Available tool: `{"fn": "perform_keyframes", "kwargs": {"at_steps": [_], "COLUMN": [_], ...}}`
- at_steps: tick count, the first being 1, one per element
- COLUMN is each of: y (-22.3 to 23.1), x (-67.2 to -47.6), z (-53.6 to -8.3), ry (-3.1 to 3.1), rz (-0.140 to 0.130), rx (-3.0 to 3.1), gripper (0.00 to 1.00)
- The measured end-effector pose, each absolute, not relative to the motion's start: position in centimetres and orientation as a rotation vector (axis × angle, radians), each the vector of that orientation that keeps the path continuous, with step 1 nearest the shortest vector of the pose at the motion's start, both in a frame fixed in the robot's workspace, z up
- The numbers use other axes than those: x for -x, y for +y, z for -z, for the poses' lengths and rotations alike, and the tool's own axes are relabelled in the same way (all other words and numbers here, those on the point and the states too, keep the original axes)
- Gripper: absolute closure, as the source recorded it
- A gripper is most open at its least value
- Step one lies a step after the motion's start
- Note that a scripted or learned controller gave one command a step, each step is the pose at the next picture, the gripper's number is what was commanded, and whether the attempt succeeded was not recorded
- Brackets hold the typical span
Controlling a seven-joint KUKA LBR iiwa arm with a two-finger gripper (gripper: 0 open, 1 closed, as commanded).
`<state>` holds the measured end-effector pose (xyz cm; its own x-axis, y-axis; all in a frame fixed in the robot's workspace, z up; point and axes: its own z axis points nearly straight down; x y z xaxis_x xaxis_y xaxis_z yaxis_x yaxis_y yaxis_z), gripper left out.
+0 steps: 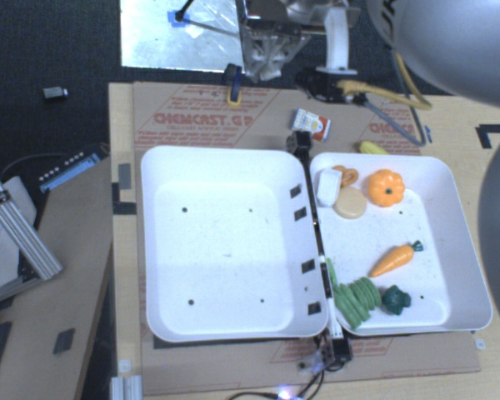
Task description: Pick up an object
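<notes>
the green pea pods (355, 298) lie nearest the camera, at the near edge of the right bin (462, 223), close to the divider, with the dark green broccoli (395, 299) just beside them on their right. a little farther in, the carrot (393, 259) lies tilted, its green top pointing to the right. toward the far side of this bin sits the orange pumpkin (385, 187), and left of it the pale round biscuit (350, 202), touching a white block (329, 187) and a small pretzel-shaped piece (346, 174) behind it. a yellow piece (372, 148) rests just outside the bin's far rim, and a small white-and-red carton (311, 123) lies on the cardboard sheet (200, 115) beyond the divider.

my gripper (264, 67) hangs well apart from all of these, past the far edge of the left bin (221, 240), over the top of the cardboard. none of the things lies between its fingers; every one of them is in or near the right bin, nearer the camera and to the right of my tool. whether my tool is spread or closed i cannot tell from this slant.
</notes>
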<state>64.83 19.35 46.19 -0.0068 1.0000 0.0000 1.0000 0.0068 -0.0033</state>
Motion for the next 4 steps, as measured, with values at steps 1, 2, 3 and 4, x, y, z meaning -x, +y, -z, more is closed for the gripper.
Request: {"fn": "perform_keyframes", "kwargs": {"at_steps": [1, 2, 3, 4], "y": [20.7, 23.5, 23.3, 21.2], "x": [-65.2, -54.5, -58.0, -67.2], "z": [-47.3, -26.1, -45.6, -47.9], "ry": [-2.227, -2.222, -2.233, -2.225], "rz": [0.005, -0.026, 0.031, 0.015], "rx": [2.218, 2.207, 2.222, 2.227], "gripper": [1.00, 1.00, 1.00, 1.00]}}
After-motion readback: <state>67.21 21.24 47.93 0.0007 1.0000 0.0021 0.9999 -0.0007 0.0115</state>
